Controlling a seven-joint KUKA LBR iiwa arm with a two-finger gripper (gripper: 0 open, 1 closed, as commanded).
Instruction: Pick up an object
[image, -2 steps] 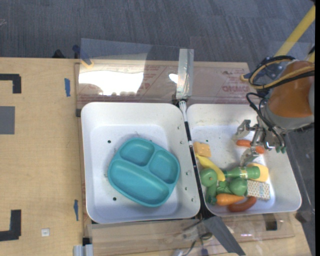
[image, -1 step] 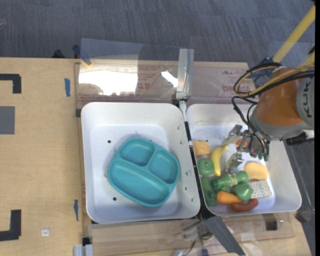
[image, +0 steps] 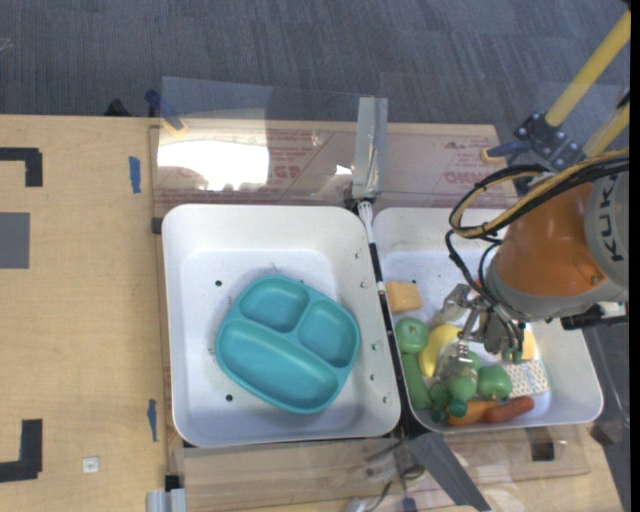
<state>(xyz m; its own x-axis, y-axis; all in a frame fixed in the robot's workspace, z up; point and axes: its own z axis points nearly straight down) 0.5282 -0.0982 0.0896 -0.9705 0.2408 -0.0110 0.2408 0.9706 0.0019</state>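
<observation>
Your hand (image: 462, 352) is down among the toy fruit (image: 428, 345) in the right bin (image: 575, 400); whether it's clenched or released, I can't tell.

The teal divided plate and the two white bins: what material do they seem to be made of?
Teal divided plate: likely moulded plastic, smooth matte finish, with rounded compartment ridges. Left bin and right bin: probably thin formed plastic, slightly glossy, with rounded corners.
</observation>
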